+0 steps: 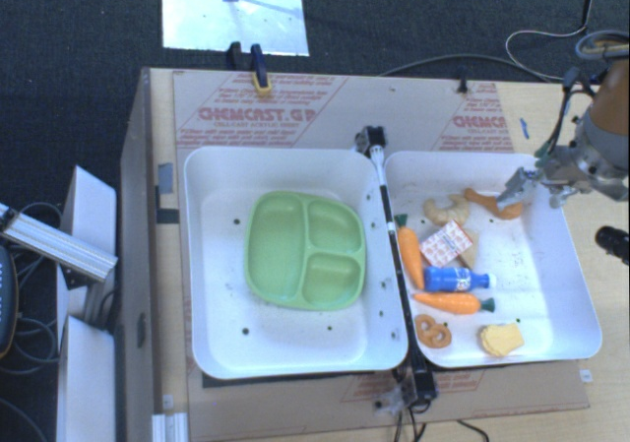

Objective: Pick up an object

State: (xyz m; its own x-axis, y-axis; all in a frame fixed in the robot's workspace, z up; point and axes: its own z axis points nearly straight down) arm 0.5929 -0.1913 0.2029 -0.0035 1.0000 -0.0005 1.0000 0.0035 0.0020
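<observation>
Objects for picking lie in the right bin (576, 307), clustered toward its left wall. A carrot (409, 258) lies along that wall, and a second carrot (455, 302) lies crosswise nearer the front edge. Between them sit a small patterned packet (446, 244) and a blue bottle (455, 280), which lies just above the second carrot. A pretzel (433, 332) and a yellow wedge (502, 339) rest near the front edge. Pale pieces (442, 208) and an orange curved piece (489, 203) lie toward the back edge.

The left bin (212, 253) holds a green divided tray (305, 250) at its middle.

The gripper (522, 189) hangs over the right bin's back right corner, just beside the orange curved piece; whether its jaws are spread or closed cannot be told. Nothing shows between them.
</observation>
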